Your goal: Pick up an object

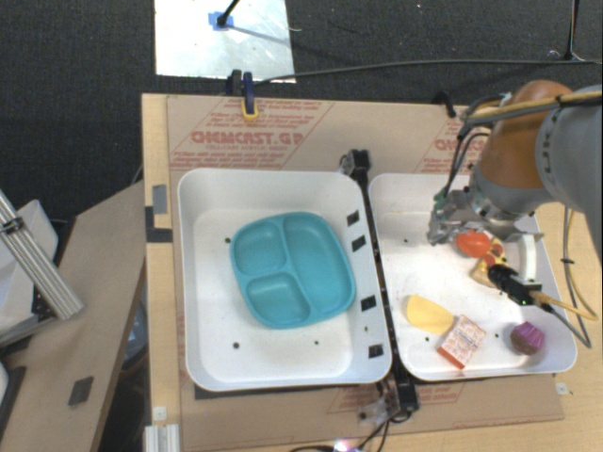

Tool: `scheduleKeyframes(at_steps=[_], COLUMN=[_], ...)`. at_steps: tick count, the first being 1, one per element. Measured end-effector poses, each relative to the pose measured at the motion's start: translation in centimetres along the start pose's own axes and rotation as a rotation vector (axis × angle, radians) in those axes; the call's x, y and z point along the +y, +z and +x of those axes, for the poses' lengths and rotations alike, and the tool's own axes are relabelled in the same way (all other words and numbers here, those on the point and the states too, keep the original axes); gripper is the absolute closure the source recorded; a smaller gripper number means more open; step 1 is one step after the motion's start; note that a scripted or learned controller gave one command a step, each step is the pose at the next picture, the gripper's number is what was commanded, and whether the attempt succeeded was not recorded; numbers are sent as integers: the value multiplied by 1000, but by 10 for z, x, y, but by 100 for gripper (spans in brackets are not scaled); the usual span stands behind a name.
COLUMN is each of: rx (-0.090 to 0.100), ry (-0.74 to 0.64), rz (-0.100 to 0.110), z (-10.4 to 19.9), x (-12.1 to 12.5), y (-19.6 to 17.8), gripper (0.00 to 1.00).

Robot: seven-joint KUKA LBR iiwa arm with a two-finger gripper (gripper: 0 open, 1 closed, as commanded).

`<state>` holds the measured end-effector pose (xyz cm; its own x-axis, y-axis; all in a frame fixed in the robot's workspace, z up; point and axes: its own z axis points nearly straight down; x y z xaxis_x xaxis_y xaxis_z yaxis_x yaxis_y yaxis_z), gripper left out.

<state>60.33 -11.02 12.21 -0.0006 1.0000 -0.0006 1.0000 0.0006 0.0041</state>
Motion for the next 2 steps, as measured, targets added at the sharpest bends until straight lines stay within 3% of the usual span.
scheduleKeyframes(at_steps=[2], rx=[0], ry=[-4], rz=[-3], z=[2], x=[6], y=[-119], gripper=[100])
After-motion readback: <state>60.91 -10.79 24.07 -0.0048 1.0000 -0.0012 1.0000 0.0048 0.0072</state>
